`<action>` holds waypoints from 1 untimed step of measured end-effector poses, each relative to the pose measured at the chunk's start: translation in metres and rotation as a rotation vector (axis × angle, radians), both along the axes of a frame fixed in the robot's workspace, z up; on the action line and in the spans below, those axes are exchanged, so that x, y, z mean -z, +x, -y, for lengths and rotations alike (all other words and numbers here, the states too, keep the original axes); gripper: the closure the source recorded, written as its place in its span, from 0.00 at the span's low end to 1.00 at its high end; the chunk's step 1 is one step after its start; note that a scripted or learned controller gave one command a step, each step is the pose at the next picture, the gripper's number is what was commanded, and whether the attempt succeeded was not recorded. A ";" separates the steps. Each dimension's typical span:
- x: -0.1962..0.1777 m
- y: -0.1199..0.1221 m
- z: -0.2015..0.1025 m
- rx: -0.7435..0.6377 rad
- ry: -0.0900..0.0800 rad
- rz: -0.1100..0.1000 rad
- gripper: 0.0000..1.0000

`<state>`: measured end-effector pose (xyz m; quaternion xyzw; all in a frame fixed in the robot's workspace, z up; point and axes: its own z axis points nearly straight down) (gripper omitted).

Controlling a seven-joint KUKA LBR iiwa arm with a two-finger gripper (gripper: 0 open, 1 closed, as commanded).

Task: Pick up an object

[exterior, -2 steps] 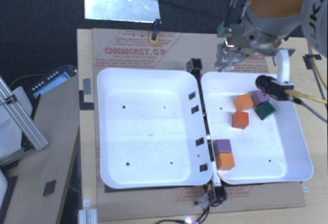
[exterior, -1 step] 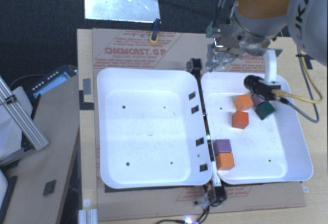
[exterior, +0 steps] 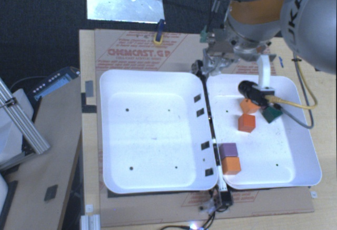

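Blocks sit in the right bin (exterior: 276,156) — orange cube (exterior: 246,122) mid-bin, teal block (exterior: 273,115) toward its right edge, purple block (exterior: 228,149) touching orange block (exterior: 231,165) at its left edge. Pincer (exterior: 213,66) over its far-left corner — apart or together, unclear.

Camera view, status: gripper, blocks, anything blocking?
Gripper at far end of divider. Orange block, green block, purple block lie in right bin, none gripped. Nothing in the way.
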<state>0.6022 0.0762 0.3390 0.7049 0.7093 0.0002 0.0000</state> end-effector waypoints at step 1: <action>0.002 0.024 -0.001 0.000 -0.001 0.003 1.00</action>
